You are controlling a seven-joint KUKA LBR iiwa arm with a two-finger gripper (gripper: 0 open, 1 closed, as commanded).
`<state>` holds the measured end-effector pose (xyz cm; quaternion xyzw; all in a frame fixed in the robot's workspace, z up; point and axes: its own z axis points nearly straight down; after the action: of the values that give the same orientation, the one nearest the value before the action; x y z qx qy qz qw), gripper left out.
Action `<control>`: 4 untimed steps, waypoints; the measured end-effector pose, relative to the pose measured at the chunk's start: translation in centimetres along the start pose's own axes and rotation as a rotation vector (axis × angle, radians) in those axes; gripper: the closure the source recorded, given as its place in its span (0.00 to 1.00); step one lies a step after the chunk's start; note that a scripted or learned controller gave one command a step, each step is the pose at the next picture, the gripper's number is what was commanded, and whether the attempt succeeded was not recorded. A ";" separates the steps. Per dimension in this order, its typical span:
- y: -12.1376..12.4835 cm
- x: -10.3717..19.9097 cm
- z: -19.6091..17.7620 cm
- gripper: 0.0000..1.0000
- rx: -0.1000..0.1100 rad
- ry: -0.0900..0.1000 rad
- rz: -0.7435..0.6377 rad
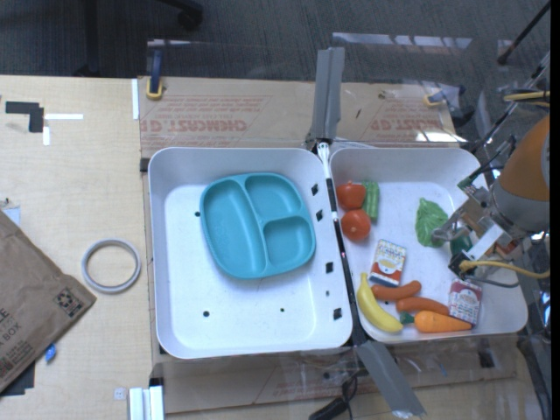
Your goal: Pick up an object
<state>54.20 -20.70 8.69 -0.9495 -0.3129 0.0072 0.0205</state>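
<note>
Right white bin (411, 160), banana (374, 306) lengthwise near-to-far, carrot (440, 323) crosswise

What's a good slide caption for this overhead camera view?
KUKA arm's gripper hovers over the right bin of toy food beside a green leafy piece; a blue divided plate sits in the left bin.

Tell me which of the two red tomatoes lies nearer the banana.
The lower tomato, the one closer to the bin's front. The other tomato sits just behind it beside the green vegetable, farther from the banana.
</note>
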 end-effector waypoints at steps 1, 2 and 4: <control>0.0 0.0 0.0 0.00 -0.004 0.003 0.014; -0.2 -0.3 -0.1 0.00 -0.016 0.010 0.057; 0.6 0.3 -0.1 0.00 -0.012 0.005 0.172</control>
<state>54.81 -20.97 8.73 -0.9731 -0.2300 0.0046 0.0146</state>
